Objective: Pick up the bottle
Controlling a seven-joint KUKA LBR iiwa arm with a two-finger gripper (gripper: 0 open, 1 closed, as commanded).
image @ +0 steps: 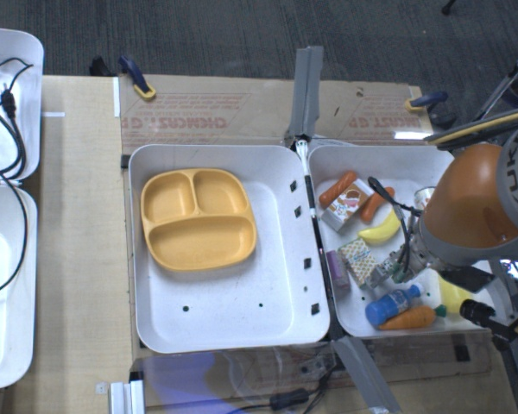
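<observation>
The bottle (391, 305) lies ungrasped in the right bin (354, 322); the gripper (395, 266), state indeterminable, hovers just above it, so pickup remains.

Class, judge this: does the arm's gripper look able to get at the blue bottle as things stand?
Probably yes. The blue bottle lies uncovered on top, just below the gripper, though the carrot crowds its lower side.

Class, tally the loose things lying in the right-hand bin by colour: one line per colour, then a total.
Orange: 3, two sausages and a carrot
Yellow: 1, banana
Blue: 1, bottle
Patterned: 2, boxes
Total: 7 that I can tell apart
</observation>
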